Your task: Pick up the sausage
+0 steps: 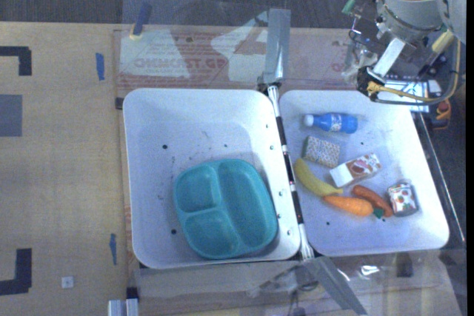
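Observation:
The sausage (pixel 369 197) is a short reddish-brown piece lying at a slant in the right bin (pixel 428 181), near its front right. It touches the orange carrot (pixel 349 205) on its left and sits just below a white carton (pixel 355 169). The gripper (pixel 360 59) hangs above the far edge of the right bin, well behind the sausage, with nothing seen in it.
The right bin also holds a blue bottle (pixel 331 122), a patterned packet (pixel 322 151), a banana (pixel 314 180) and a small red-and-white box (pixel 402 198). A teal divided plate (pixel 224 208) lies in the left bin (pixel 148 159). A metal bar (pixel 277 55) stands behind the bins.

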Available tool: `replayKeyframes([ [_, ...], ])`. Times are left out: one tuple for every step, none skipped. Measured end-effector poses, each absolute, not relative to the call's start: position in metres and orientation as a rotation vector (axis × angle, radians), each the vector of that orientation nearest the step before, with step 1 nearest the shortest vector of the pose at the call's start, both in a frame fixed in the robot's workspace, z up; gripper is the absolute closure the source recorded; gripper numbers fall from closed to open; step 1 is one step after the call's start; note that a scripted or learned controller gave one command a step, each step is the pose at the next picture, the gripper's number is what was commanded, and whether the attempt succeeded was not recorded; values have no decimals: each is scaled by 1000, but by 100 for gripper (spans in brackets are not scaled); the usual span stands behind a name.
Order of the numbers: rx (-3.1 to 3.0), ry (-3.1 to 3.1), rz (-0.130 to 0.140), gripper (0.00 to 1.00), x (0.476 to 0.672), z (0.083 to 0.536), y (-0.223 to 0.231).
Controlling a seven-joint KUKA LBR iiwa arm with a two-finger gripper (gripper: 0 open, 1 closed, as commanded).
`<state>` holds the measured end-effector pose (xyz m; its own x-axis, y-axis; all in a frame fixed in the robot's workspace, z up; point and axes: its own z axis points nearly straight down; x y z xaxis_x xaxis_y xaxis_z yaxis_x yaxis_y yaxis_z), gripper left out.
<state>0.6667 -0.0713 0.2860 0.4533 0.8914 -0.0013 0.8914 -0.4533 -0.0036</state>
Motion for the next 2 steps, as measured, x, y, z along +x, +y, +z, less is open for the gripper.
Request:
replayKeyframes([
  [-2700,-1608,-2,100,667,293,-54],
  [-2700,-1610,-4,100,668,304,-55],
])
